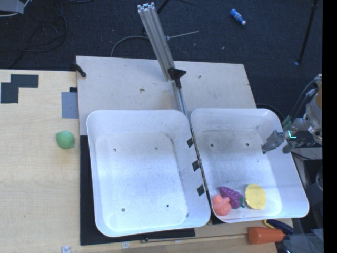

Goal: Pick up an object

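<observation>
The counter (31,157) carries two white bins side by side. The left bin (138,173) lies beside the right bin (246,162), whose near end holds three small things close together: a yellow piece (255,196), a purple piece (230,194) and an orange piece (221,205) touching the purple one. The gripper (275,141) sits at the right bin's far right rim, well apart from them; whether its fingers are open or closed cannot be told. A green ball (65,139) rests on the counter, left of the bins.
</observation>
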`<move>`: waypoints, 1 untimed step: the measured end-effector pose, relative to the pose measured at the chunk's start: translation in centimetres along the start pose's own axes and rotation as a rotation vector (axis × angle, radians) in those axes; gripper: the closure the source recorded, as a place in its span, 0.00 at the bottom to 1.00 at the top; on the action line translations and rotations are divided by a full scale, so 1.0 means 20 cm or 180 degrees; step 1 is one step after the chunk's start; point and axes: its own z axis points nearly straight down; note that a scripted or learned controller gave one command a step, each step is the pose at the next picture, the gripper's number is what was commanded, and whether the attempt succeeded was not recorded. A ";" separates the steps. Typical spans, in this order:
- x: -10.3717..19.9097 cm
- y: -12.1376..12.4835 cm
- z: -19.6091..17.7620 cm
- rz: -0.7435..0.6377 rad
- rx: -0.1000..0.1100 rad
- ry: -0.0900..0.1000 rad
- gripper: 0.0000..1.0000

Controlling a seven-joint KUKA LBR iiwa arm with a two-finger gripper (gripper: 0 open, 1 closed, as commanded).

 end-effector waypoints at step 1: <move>0.00 0.00 0.00 0.0000 0.0000 0.0000 0.00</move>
